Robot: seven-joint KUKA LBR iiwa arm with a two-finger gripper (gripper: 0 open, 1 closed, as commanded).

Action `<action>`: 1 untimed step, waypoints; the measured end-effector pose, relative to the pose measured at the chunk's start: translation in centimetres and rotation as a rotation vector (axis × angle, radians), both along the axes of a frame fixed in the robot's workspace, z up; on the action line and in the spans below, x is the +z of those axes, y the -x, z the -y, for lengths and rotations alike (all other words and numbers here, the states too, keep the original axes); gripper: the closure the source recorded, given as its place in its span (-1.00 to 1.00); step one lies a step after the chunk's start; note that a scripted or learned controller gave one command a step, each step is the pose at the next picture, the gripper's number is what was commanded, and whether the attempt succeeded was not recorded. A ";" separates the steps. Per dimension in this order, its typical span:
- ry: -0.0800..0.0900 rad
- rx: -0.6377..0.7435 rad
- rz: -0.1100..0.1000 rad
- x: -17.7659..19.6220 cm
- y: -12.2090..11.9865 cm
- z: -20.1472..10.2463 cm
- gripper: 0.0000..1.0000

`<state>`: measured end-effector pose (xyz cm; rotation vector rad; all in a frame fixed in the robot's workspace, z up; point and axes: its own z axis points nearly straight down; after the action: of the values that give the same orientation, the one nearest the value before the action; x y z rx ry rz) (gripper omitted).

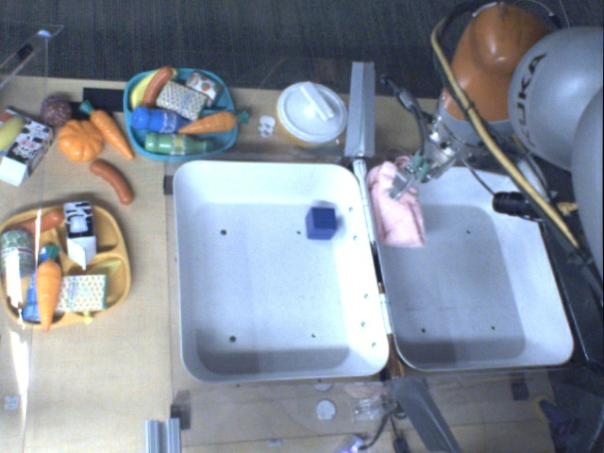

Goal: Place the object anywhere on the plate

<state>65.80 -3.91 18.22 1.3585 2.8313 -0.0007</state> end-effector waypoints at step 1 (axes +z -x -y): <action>-0.001 0.006 0.001 4.0 -0.2 -0.1 1.00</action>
<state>65.99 -3.78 22.26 1.3499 2.8349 0.0009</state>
